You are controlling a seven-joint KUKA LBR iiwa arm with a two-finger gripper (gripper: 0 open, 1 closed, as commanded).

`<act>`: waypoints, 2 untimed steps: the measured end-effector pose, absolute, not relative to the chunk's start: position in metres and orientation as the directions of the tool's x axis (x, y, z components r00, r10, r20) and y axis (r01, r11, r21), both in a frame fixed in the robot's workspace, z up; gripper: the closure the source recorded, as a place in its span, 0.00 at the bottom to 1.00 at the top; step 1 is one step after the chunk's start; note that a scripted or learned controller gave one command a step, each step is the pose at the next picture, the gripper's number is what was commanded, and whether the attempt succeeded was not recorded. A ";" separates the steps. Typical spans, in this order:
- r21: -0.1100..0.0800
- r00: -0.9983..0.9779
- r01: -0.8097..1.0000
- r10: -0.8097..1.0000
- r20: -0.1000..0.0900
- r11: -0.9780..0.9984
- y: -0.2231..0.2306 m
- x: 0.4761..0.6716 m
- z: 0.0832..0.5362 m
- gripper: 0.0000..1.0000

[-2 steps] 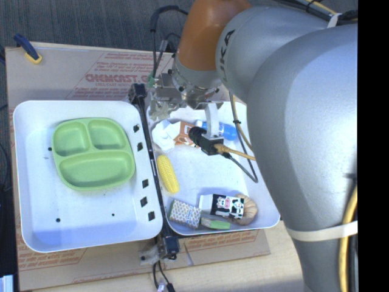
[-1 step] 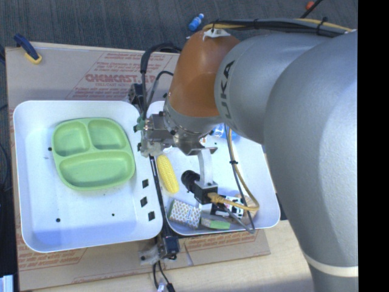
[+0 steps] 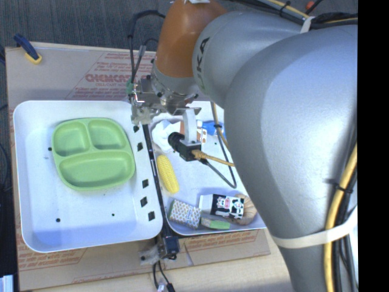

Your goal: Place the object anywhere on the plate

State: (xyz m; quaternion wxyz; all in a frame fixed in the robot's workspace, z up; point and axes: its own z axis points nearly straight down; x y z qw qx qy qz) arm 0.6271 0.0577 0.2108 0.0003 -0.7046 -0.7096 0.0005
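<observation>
Along the left wall of the right bin (image 3: 196, 178), just beside the seam between the two bins: a corn cob (image 3: 167, 172). Lies flat on the white bin floor, long axis running near-to-far in the view, almost parallel with that seam, far end tipped slightly leftward. Looks yellow and knobbly, with rows of kernels wrapping a stubby cylinder with rounded ends. Seems a little narrower at the far end than at the near one.

Beyond the cob's far end, apart from it, over the seam at the far part of the bins: the gripper (image 3: 144, 109), tucked under the grey wrist and orange band. Claw open or closed, gripping or not: cannot tell from this angle.

Well apart from the cob, flat in the left bin (image 3: 27, 181): the plate (image 3: 94, 154). Pale green, smooth plastic, rounded corners, split into three compartments, two small ones on the far side and one wide one on the near side.

Clustered at the near end of the right bin: a small patterned block (image 3: 184, 213), a black-and-white carton (image 3: 228, 205), a flat green piece (image 3: 214, 224).

Under both bins: brown printed cardboard (image 3: 91, 78), with a blue clamp (image 3: 27, 48) at its far left corner.
</observation>
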 end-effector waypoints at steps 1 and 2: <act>-0.007 -0.009 1.000 1.000 -0.001 0.009 0.111 0.545 0.152 1.00; 0.002 -0.006 1.000 1.000 -0.001 0.006 0.049 0.584 0.288 1.00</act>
